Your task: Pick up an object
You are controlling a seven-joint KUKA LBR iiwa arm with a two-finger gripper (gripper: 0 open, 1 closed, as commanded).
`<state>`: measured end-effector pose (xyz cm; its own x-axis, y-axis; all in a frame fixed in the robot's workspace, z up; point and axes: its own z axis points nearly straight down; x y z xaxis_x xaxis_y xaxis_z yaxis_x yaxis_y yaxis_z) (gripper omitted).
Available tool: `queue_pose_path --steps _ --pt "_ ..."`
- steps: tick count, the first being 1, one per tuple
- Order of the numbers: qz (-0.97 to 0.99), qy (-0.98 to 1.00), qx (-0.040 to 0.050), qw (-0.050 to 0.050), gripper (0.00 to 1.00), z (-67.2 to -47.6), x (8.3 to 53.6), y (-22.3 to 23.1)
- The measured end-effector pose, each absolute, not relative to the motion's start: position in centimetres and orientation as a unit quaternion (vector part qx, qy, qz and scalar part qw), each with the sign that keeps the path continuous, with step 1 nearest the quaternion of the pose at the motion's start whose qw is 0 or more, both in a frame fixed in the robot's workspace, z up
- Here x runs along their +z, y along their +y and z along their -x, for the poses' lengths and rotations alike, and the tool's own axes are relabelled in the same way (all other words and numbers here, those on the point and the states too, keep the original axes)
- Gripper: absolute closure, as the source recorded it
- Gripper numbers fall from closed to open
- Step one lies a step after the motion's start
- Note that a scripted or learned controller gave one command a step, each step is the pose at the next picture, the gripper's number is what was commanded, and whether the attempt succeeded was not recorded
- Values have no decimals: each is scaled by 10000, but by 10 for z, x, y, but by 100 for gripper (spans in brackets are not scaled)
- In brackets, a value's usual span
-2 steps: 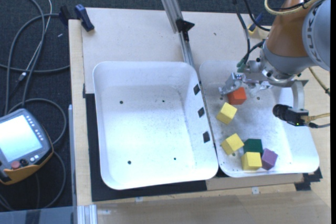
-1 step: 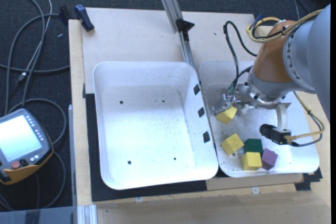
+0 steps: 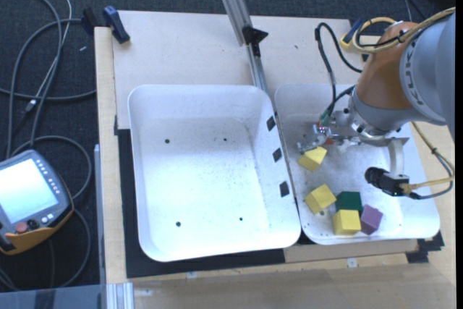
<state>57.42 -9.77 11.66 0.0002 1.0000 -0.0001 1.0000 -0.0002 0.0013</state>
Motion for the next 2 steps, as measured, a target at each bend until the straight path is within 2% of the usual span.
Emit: queue_pose_path --steps 1,2 --pt "-7059 7083 8 14 0 -632 100 -93" --pt "-7077 7065 -6 -10 0 -601 124 -104"
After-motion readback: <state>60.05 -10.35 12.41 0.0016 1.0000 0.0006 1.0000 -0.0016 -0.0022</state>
